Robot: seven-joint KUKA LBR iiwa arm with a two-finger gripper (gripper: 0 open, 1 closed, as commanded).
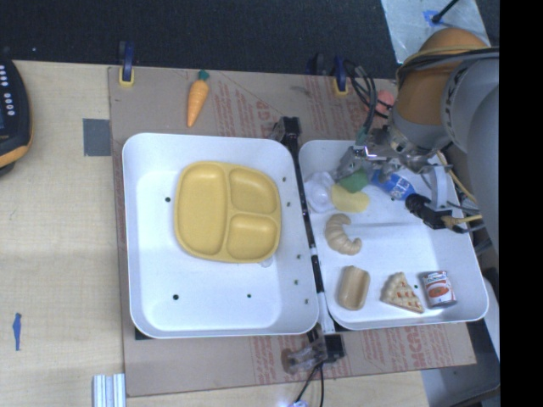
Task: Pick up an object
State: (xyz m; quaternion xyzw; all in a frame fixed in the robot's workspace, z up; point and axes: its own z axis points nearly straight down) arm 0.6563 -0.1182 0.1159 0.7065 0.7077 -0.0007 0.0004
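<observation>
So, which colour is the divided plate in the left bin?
Yellow; the divided plate shows best in the camera view.

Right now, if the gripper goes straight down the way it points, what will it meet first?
Most likely the pale yellow toy in the right bin, just under the gripper. A green piece and a clear cup lie close beside it, and depth is hard to judge from above.

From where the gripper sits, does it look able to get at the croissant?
Probably yes. The croissant lies uncovered in the right bin, just below the gripper. A yellow item lies between them but not on the croissant, so a descent from above looks free.
</observation>
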